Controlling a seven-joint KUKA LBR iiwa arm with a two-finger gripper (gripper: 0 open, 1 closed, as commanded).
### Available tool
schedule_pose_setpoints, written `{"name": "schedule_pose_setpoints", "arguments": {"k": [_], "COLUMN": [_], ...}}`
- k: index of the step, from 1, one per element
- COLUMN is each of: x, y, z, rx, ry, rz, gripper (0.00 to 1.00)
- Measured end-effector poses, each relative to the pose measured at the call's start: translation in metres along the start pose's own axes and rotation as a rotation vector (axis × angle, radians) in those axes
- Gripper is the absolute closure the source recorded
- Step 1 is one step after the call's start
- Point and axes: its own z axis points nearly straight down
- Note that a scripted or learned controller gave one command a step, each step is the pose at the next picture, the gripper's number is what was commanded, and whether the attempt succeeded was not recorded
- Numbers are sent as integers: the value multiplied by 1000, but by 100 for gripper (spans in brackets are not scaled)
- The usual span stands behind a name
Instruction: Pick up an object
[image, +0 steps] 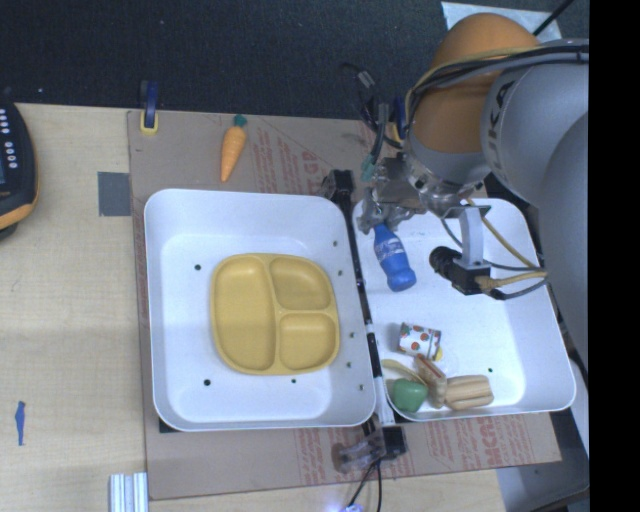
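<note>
Nearest the camera, the front corner of the right bin (540, 395) holds a small cluster: a green round toy (407, 396), a tan bread-like roll (466, 391) lying beside it, and just behind them a little white packet with red and yellow print (419, 341). All three sit close together, well apart from the arm.

Over in the left bin (160, 300), a yellow divided plate (275, 312) lies flat in the middle, three compartments facing up.

Farther back in the right bin, a blue bottle with a white cap (392, 258) lies tilted, cap end toward the rear. The gripper (385, 213) is right above that cap end, at the bin's back-left corner near the divider. From here its fingers blur into the metal of the wrist, so I cannot tell whether they are spread or closed, nor whether they touch the bottle. The grey arm with its orange band (470, 70) looms over the right side.

Beyond the bins, on the brown board (290, 150), a toy carrot (232, 150) rests alone, and a blue-and-yellow clamp (149, 108) grips the board's far-left corner.
</note>
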Motion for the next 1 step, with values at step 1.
{"name": "schedule_pose_setpoints", "arguments": {"k": [1], "x": [5], "y": [3], "z": [25], "rx": [7], "ry": [-2], "rz": [2], "gripper": [100]}}
